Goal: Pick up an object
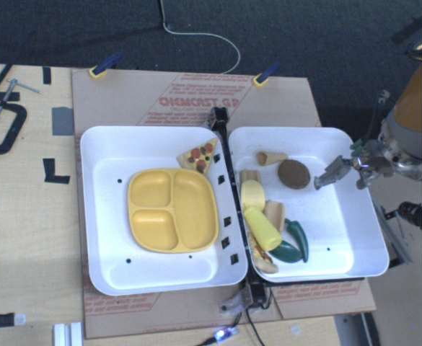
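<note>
My gripper (pixel 340 170) hangs over the right bin (pixel 355 229), near its right wall, fingers spread and nothing between them. I judge this the approach: no object is picked yet. The nearest candidate, a brown round piece (pixel 294 173), lies just left of the fingers; a yellow cylinder (pixel 262 228) and green pepper (pixel 294 242) lie farther down. Next I need to centre over one piece and descend.

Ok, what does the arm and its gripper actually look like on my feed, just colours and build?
The arm enters at the right edge: a rounded grey body with an orange band above the wrist. The wrist section is grey metal with small dark fittings and a thin dark rod or cable rising from it. The gripper is slim, grey and dark, tapering to narrow fingers. I can read no markings at this size.
</note>
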Action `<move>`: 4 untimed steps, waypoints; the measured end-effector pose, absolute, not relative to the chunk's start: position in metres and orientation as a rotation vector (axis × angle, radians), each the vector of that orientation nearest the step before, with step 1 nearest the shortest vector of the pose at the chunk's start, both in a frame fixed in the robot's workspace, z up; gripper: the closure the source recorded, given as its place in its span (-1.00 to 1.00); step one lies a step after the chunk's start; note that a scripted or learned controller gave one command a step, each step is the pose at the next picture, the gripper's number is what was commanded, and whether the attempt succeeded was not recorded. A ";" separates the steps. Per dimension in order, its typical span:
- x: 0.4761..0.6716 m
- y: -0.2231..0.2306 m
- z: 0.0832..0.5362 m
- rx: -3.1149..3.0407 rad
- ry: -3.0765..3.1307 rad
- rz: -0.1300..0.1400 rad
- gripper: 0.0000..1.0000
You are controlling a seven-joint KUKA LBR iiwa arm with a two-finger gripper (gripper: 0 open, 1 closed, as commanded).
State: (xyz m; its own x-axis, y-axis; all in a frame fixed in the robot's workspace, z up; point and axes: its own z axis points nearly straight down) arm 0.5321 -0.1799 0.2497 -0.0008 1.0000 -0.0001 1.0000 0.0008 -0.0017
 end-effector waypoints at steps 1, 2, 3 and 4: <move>0.483 -0.135 0.387 -2.222 -2.235 -0.013 -1.00; 0.482 -0.040 0.265 -2.201 -2.223 0.011 -1.00; 0.483 -0.045 0.281 -2.217 -2.222 0.004 1.00; 0.483 0.087 0.293 -2.204 -2.236 -0.002 1.00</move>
